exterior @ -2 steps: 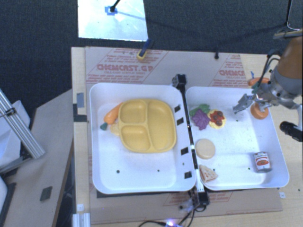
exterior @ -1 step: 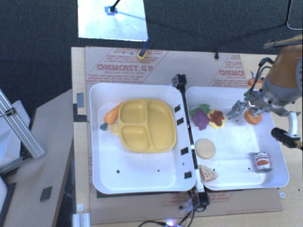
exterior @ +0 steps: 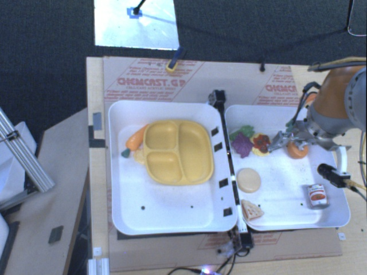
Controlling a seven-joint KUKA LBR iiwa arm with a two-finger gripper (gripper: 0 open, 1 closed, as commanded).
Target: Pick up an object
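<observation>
Orange object (exterior: 297,149): lies in the right bin (exterior: 335,215), far side, right of centre, partly covered by the hand (exterior: 285,140). Its kind cannot be made out; a round fruit is guessed.

Hand: set low over the bin, just left of the orange object and touching or nearly so. How far it is opened cannot be told, and nothing is seen to be held in it.

Risks, as judged: the orange object may be nudged aside and rolled off rather than caught. The red piece (exterior: 261,142) and purple piece (exterior: 242,145), just left of the hand, may be caught or shoved instead.

Other contents, right bin: round tan disc (exterior: 249,180) near centre; wedge (exterior: 252,210) at near left corner; small can (exterior: 316,195) at near right.

Left bin (exterior: 129,211): yellow tray (exterior: 175,152), with a carrot (exterior: 135,138) partly hidden under its left edge.

Obscured: the arm is cut off at the right.
</observation>
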